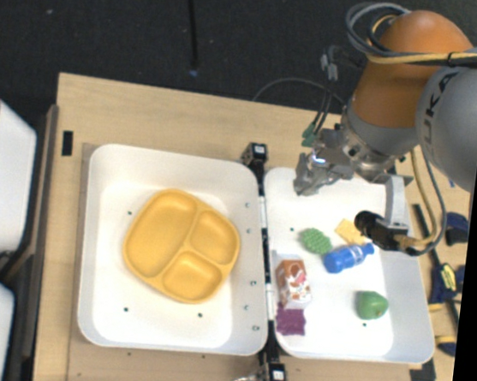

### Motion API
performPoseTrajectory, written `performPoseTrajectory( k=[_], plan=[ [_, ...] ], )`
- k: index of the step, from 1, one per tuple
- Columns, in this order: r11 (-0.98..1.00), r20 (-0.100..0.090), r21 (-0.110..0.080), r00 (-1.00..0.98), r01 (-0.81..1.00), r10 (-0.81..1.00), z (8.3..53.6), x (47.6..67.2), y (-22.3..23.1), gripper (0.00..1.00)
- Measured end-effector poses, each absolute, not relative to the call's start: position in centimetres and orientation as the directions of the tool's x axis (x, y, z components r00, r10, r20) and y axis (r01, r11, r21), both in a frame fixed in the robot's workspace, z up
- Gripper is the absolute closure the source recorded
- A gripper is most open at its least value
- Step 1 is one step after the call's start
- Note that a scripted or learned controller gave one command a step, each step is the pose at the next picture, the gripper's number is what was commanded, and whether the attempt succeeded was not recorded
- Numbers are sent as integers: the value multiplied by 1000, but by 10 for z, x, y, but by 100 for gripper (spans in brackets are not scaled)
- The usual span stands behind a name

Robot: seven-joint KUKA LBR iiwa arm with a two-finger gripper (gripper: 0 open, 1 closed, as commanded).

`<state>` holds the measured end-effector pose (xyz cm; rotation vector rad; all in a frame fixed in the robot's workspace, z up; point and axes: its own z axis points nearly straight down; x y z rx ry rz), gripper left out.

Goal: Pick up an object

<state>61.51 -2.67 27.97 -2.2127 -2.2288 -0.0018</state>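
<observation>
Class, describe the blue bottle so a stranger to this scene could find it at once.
Start at the right bin, the one without the yellow tray. Near its middle, the blue bottle lies on its side, between a ridged green piece and a round green one. It is the only blue item there.

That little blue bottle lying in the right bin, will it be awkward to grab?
Probably somewhat. The blue bottle lies on its side, so its rounded body may roll if nudged. It looks like small plastic, so likely light and smooth, perhaps slippery. The green toy close beside it could crowd the gripper.
</observation>
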Motion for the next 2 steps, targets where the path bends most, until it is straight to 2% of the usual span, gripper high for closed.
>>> performPoseTrajectory(
  k=[1, 2],
  plan=[
    [8, 2, 0, -8, 1000, 1000, 282, 594, 21, 100],
    [6, 0, -1, -6, 1000, 1000, 262, 576, 67, 100]
  ],
)
